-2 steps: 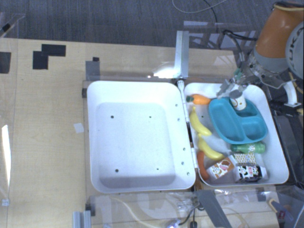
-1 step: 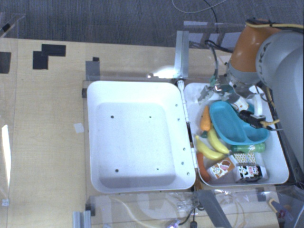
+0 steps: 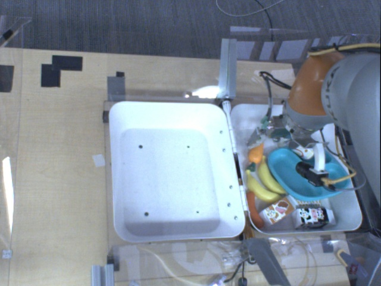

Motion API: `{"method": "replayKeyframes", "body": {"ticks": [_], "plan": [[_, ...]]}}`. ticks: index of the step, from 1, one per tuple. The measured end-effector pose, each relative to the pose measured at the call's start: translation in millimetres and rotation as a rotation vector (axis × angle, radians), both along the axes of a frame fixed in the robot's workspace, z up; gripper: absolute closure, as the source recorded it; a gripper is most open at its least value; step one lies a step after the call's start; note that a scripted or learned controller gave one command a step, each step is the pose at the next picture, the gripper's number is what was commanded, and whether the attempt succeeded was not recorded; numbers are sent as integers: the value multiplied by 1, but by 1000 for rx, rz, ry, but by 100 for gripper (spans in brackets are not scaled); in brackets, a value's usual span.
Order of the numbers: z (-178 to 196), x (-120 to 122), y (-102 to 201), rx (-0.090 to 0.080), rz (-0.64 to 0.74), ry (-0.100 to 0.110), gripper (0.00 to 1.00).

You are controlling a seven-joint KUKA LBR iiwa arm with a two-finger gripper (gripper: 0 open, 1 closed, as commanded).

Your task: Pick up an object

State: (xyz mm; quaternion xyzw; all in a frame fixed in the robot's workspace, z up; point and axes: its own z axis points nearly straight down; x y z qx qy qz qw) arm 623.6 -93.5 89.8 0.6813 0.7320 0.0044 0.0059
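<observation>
The worktop (image 3: 65, 159) carries two bins. The left bin (image 3: 166, 171) lies at nine o'clock from me. I hang over the right bin (image 3: 351, 216), my end effector (image 3: 280, 130) low at its twelve o'clock edge; I cannot tell its state. At six o'clock from it lie the blue bowl (image 3: 297, 174), the banana (image 3: 262, 183) and two small cartons (image 3: 294, 213). The banana looks easiest: I should descend squarely across its narrow width, clear of the bowl's rim.
</observation>
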Motion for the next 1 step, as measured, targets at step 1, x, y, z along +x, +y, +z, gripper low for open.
{"method": "replayKeyframes", "body": {"ticks": [1], "plan": [[13,3,4,6,3,-7,100]]}}
